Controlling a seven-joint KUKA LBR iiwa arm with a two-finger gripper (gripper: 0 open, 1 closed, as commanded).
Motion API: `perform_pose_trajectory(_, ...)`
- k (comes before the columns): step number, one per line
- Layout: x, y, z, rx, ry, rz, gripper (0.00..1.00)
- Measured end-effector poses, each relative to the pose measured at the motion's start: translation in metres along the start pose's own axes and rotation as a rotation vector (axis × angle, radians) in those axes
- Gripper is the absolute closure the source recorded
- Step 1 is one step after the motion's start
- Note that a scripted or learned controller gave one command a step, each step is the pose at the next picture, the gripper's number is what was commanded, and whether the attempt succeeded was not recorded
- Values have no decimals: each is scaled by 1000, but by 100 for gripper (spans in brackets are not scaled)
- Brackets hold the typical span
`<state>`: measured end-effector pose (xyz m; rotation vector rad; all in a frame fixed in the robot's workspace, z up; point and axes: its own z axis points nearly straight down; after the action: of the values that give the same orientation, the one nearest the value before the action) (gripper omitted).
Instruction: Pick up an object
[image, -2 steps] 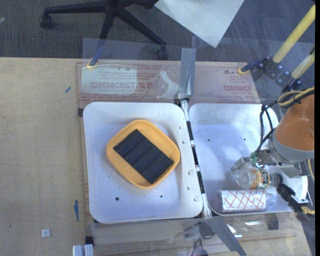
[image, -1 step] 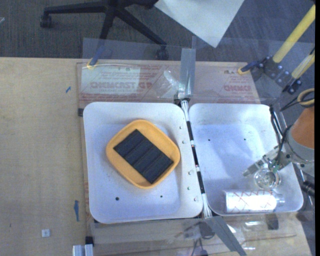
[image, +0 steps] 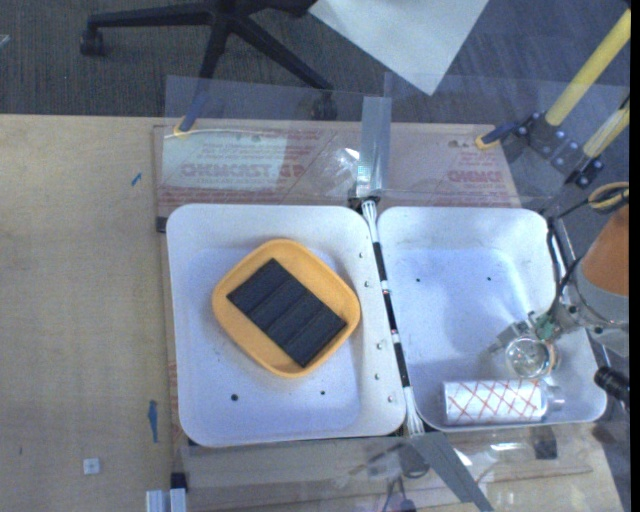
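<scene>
Lowest in my view, a white cylinder with a red criss-cross pattern (image: 497, 400) lies on its side in the right white plastic bin (image: 455, 290), long axis left-right along the front wall. Just behind it sits a small clear glass-like object (image: 524, 353), nearly touching. Gripper (image: 540, 328) hangs low over that clear object at the bin's right wall; I cannot tell its jaw state, and nothing visibly sits in it. Orange band of the arm (image: 610, 255) shows at the right edge.

Left white plastic bin (image: 195, 260) holds 1 yellow rounded-square tray with a dark ribbed insert (image: 286, 306), turned diagonally, ribs running upper-left to lower-right.

Both bins sit on a light wooden bench (image: 75, 300). Behind it I see dark carpet and a black office chair base (image: 215, 35).
</scene>
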<state>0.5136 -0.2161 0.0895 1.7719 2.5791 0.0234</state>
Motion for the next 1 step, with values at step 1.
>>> perform_pose_trajectory(1, 16, -16, -6, -17, -19, 397, 0)
